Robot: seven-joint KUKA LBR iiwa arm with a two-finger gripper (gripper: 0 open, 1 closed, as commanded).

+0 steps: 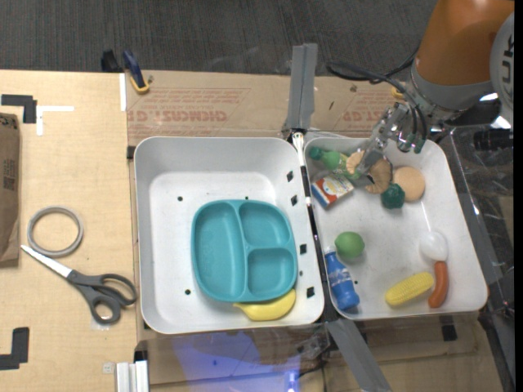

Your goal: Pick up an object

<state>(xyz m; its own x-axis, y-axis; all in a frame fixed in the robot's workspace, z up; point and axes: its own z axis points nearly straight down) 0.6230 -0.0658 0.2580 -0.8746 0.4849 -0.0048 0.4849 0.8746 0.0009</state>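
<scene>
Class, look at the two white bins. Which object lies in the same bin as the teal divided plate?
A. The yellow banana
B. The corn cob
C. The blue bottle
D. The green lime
A. The yellow banana lies at the near edge of the teal divided plate in the left bin, while the lime, blue bottle and corn cob all lie in the right bin.

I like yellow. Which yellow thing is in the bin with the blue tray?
The banana, tucked under the teal tray. The yellow corn lies in the other bin.
</scene>
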